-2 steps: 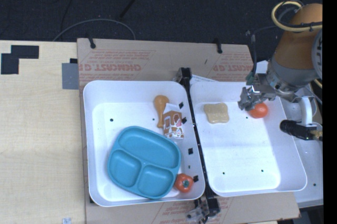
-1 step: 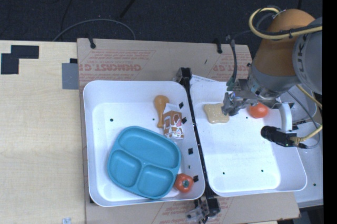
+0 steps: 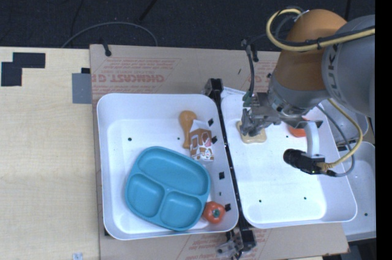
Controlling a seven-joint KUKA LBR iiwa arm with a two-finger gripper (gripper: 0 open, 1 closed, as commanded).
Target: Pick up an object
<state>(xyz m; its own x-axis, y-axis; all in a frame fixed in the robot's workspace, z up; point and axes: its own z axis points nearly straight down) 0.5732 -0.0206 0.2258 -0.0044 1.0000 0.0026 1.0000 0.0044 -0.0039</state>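
Left bin [image 3: 110, 130]: blue tray [image 3: 166, 188] w/ three compartments takes up most of the near half, tilted, its near edge close to the bin's near wall. Tomato [image 3: 214, 212] sits just right of the tray at the near-right corner, hard against the divider wall. Far of the tray: tan chicken leg [image 3: 187, 124], w/ a small patterned packet [image 3: 201, 145] touching its right side, close to the divider. Open floor in this bin is only along the left wall and far-left corner.

Right bin [image 3: 288, 204]: gripper [image 3: 250, 128] is down at the far-left part, near the divider, on a beige flat piece [image 3: 253, 137]; cannot tell if fingers are wide or closed. Orange bit [image 3: 297, 131] peeks out right of the wrist. Near half of this bin is bare white floor, lots of room.
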